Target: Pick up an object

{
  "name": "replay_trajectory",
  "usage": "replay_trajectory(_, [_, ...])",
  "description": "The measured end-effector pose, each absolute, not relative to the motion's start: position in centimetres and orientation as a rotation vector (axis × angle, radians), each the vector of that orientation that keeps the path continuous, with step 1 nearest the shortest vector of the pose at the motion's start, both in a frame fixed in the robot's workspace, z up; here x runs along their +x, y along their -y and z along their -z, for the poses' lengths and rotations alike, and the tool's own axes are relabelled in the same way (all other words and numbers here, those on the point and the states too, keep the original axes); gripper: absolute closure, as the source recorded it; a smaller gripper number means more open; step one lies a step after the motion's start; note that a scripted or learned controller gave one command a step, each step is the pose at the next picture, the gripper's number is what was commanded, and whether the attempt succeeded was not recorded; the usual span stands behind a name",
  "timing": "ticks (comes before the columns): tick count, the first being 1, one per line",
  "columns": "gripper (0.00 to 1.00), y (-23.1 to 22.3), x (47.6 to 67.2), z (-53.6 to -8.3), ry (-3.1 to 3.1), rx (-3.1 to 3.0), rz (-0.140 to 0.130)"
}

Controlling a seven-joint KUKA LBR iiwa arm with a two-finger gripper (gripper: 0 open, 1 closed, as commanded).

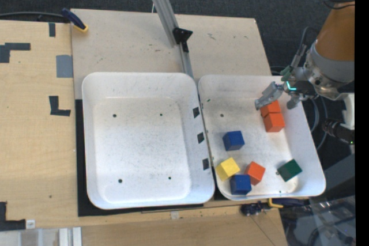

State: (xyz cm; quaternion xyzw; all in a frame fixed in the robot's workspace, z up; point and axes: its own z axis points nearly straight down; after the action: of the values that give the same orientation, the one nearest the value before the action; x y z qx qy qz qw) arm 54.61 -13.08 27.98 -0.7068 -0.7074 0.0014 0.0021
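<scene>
We are looking down on the counter point(144, 37), which is carrying two white bins side by side. The left bin point(92, 89) is sitting toward the counter's left and the right bin point(308, 173) toward its right edge, their inner walls touching near the middle. The arm point(337, 37) is reaching in over the counter's right edge.

The claw point(282, 98) is hanging over the far right part of the right bin, its fingers looking spread apart and nothing showing between them. Just below it a tall orange block point(273, 116) is lying by the bin's right wall, close to one fingertip; we cannot tell whether they are touching.

The smaller pieces are resting nearer the counter's front edge: a blue cube point(233, 140) in the bin's middle, a yellow cube point(228, 167), a second blue cube point(241, 184), a small orange cube point(256, 171) and a green cube point(289, 170).

We are judging this as the approach step, with the tall orange block the likeliest target. The next move is calling for the claw to centre over that block, drop so the fingers are straddling it, then close and lift.
</scene>
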Motion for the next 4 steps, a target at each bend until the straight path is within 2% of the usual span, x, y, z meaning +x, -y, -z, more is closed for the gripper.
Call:
replay_trajectory(1, [0.0,13.1,54.7,-28.2,2.223,-2.218,-0.002])
replay_trajectory(4, [0.0,14.5,55.5,-14.0,2.218,-2.218,-0.007])
